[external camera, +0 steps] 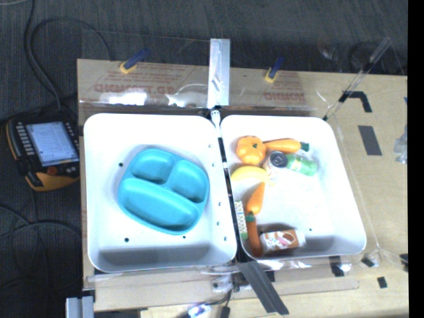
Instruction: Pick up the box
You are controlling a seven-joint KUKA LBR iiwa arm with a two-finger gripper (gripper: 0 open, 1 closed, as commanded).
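Task status: not begun as far as this view shows; the box (281,239) lies free in the right bin (338,197), with nothing clamped on it.
Box position: on the bin floor at the near left corner, lying flat, long side along the near wall.
Done: nothing that can be confirmed.
Left to do: the whole approach, the closing on the box, and the lift clear of the bin, in my judgement.
Near edge: the box sits just beside the near wall; a finger going down on that side would have little room.
Left side: a small orange item (252,229) touches or nearly touches the box's left end, and a carrot (256,197) lies just above that; whether they touch cannot be told.
Right side: bare bin floor runs from the box's right end to the right wall; this looks the freest line of approach.
Far side: open floor between the box and the green bottle (296,163), which lies well apart with the orange fruit (250,149).
Left bin (106,244): holds a blue divided plate (163,188), separated by the centre walls; no bearing on the pick.
Risk: a grasp across the short width may scrape the near wall or nudge the orange item.
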